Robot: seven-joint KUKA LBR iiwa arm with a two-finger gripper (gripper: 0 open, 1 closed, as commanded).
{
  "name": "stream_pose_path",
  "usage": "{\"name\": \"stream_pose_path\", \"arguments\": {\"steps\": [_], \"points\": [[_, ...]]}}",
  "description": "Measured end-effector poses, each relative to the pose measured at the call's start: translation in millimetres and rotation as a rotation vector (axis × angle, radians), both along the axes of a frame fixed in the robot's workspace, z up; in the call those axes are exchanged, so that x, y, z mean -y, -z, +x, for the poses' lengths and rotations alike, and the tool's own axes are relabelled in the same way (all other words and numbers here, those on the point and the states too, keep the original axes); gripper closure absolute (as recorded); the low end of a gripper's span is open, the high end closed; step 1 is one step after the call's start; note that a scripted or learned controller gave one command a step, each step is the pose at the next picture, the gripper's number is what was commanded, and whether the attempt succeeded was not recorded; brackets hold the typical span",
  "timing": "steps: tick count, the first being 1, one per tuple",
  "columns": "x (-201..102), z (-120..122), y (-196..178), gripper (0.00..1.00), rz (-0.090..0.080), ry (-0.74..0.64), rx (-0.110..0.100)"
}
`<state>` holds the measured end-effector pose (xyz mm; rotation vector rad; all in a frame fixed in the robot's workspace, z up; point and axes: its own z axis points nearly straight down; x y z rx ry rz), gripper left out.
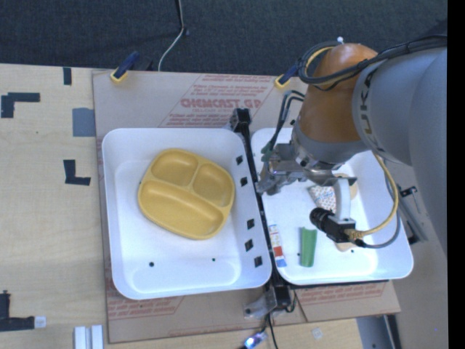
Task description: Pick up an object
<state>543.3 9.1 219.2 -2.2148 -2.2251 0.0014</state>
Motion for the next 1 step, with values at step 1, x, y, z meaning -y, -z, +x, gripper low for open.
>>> {"name": "stream_pose_path", "arguments": {"steps": [1], "points": [[-50.4,-7.8,9.5,1.00,-0.001,0.001,-0.001]]}}
